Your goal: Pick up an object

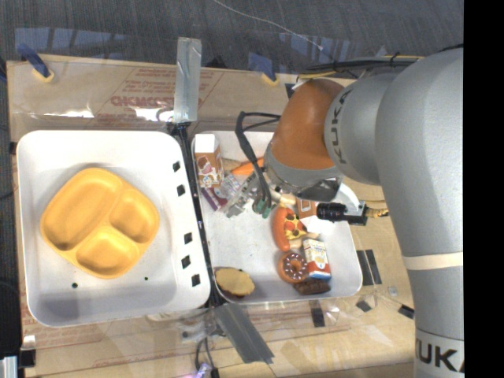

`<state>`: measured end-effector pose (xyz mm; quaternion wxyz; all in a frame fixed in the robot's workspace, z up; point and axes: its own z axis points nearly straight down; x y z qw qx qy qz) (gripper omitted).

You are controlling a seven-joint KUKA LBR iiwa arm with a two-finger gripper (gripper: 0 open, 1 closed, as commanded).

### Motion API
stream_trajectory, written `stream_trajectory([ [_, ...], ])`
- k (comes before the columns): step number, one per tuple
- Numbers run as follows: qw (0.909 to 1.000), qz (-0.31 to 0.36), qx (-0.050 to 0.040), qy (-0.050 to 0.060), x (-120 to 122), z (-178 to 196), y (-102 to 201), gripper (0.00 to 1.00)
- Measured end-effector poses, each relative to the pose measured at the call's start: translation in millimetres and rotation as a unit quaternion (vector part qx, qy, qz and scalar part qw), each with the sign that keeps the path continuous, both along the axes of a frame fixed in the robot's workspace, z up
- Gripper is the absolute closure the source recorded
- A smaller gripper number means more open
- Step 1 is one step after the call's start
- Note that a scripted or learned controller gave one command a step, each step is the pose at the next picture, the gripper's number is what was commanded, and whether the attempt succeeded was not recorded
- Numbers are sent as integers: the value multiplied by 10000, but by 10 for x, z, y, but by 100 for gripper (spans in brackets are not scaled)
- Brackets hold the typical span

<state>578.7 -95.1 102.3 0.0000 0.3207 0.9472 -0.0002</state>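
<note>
The right bin [248, 246] holds several toy foods. A white and brown box [208, 166] lies at its far left, with an orange piece [247, 166] beside it. A pizza slice [289, 225], a chocolate donut [295, 267], a small carton [316, 257] and a dark brown piece [313, 287] sit at the right. A tan cookie [234, 282] rests at the near edge. My gripper [242, 193] is low in the bin's far left part, just right of the box, with a green piece [261, 205] by its tip. The wrist hides what lies under it.
The left bin [47, 298] holds a yellow divided plate [100, 220]. A black divider edge [193, 219] separates the two bins. The grey arm and its orange band [309, 128] cover the right bin's far right corner. Tape strips hold the bins to the cardboard.
</note>
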Motion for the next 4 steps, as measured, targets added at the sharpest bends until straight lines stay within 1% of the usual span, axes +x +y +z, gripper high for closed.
stream_trajectory([
  [1, 9980, -624, -1, -51, 739, 1188, 208, 100],
  [2, 9878, -1558, -3, -27, 599, 1877, 249, 100],
  [3, 9772, -2123, -9, 31, 373, 1227, 596, 100],
  [4, 9511, -3090, -4, -6, 713, 1753, 733, 100],
])
